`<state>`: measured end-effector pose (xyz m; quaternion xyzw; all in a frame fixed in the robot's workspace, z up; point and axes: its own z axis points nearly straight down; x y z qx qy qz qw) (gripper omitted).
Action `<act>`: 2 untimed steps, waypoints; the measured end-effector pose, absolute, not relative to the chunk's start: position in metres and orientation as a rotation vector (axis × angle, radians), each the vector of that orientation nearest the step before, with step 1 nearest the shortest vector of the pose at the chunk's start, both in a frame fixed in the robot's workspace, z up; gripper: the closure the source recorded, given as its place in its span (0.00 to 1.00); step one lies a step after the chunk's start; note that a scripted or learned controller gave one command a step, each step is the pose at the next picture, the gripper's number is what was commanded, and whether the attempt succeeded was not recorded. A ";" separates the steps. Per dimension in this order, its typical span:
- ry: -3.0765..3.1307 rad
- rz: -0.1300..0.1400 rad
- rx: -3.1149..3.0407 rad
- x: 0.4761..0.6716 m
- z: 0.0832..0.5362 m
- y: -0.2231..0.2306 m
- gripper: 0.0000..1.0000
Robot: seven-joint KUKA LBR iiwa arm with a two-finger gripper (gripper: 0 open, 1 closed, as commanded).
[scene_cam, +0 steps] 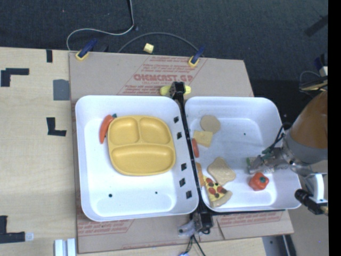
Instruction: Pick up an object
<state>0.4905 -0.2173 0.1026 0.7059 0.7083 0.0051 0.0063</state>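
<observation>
1. White right bin (242, 106): gripper (259, 165) sits low near its right wall; whether it is spread or pinching, I cannot tell.
2. Red tomato (259, 181) lies just beside it.
3. Bread slice (221, 170) and pizza slice (216, 190) crowd the left; middle floor stays free.

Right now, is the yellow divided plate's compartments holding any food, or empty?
Empty: the yellow plate shows three bare compartments; the carrot lies beside it in the left bin.

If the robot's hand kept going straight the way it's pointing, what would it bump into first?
Probably the bread slice. The hand points left across the right bin, and the bread lies next in that line. The red tomato sits just below the hand, off the line. Height is hard to judge, so it might pass over the bread.
</observation>
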 end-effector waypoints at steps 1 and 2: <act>2.225 0.005 2.209 0.540 0.087 -0.147 1.00; 2.221 0.005 2.217 0.538 0.086 -0.150 0.00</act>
